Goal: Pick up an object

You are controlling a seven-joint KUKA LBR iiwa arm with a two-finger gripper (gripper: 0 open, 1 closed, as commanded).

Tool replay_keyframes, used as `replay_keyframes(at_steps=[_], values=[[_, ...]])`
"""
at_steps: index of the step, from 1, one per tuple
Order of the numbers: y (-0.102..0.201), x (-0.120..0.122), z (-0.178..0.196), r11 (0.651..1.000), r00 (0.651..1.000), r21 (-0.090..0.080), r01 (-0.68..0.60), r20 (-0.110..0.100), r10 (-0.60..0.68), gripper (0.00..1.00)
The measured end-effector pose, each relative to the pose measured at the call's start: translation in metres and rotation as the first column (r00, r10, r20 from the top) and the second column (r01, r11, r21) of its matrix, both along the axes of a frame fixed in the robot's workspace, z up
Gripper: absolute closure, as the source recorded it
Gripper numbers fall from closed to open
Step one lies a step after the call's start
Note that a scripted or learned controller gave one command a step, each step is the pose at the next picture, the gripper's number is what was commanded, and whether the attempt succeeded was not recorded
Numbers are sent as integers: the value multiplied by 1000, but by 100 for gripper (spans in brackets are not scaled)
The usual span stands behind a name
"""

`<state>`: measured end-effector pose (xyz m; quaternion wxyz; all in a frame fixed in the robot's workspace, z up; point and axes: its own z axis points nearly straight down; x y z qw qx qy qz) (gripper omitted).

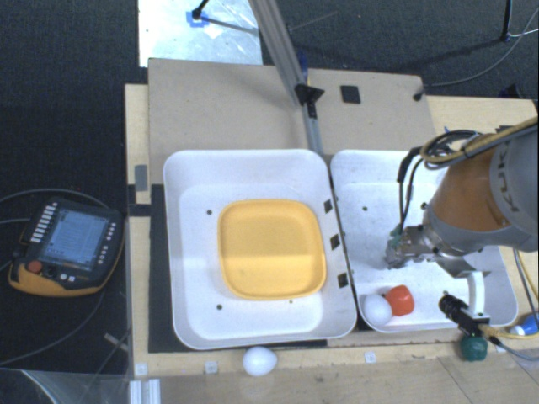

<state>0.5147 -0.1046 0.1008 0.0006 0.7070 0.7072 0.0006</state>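
I am watching the end effector (pixel 399 249) hovering in the right bin (pixel 362 183); I cannot tell its grip state. The orange object (pixel 400 300) is lying beside a white ball (pixel 376 310) near the bin's front edge.

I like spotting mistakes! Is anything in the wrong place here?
Yes. A small white egg-shaped object lies outside the bins, on the bench just below the left white bin's front edge. A similar white one sits inside the right white bin.
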Motion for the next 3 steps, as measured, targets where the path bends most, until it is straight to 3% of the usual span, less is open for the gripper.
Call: replay_keyframes(at_steps=[3], values=[[2, 1, 167, 1000, 1000, 0, 0, 3, 0, 100]])
